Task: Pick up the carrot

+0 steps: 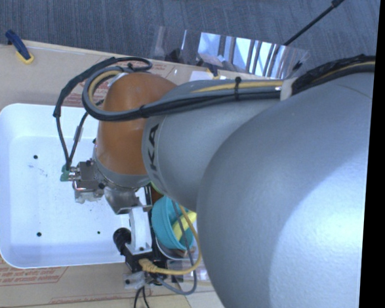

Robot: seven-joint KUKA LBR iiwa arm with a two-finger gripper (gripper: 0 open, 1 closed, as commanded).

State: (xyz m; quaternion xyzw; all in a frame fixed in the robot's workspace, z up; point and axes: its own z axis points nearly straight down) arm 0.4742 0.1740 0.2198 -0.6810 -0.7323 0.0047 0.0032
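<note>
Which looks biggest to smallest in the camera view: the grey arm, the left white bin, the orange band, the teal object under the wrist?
1. grey arm, though its nearness to the camera inflates it
2. left white bin, partly covered by the arm
3. orange band
4. teal object, partly hidden

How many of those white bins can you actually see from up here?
1 for certain: the white bin on the left. The grey arm covers the right side, so a second bin may be hidden beneath it.

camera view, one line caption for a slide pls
KUKA arm leans low over the left white bin, covering teal and yellow items below its wrist.
</note>
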